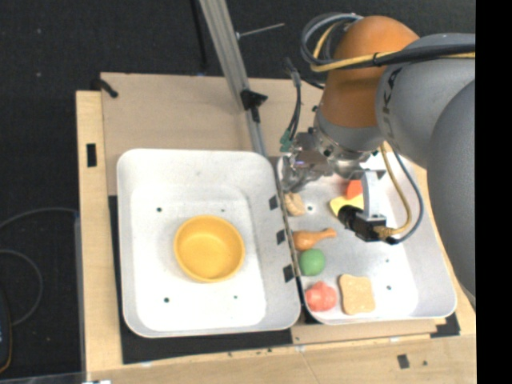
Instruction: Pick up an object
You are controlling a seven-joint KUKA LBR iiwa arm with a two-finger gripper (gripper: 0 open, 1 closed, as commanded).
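Observation:
My gripper [293,174] hangs low over the left edge of the right bin [408,282], just above a small beige piece [294,206]. Below that piece lie an orange drumstick-shaped toy [314,237], a green ball [312,261] and a red fruit [322,296]. A slice of toast [357,294] lies beside the red fruit. A yellow banana piece [344,206] and a small orange piece [354,188] sit partly under the arm's wrist.
The left bin [144,182] holds a yellow bowl [210,248]. A metal pole [232,62] slants down toward the divide between the bins. A black fitting with cables [366,225] hangs from the arm over the right bin.

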